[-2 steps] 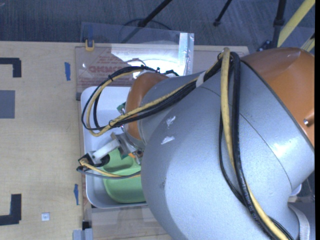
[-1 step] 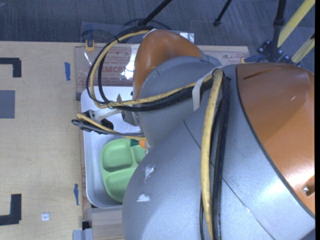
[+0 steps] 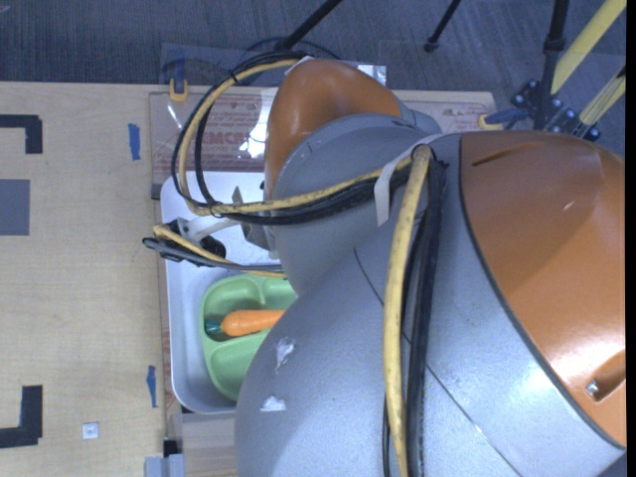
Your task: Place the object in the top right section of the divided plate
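Observation:
A light green divided plate [image 3: 227,358] lies in the white bin [image 3: 184,296] at the lower left of the camera view. An orange carrot [image 3: 250,321] rests in one of the plate's sections, with a small dark green bit at its left end. The big grey and orange arm [image 3: 397,266] leans over the bin and covers most of the plate's right side. The wrist end with its black and yellow cables [image 3: 189,244] hangs over the bin's upper part, above the plate.
The wooden bench top [image 3: 79,266] with black corner marks and blue tape stretches to the left. A clear plastic wrapper with red print [image 3: 229,127] sits at the bin's far end. Black stands and yellow poles stand behind the bench.

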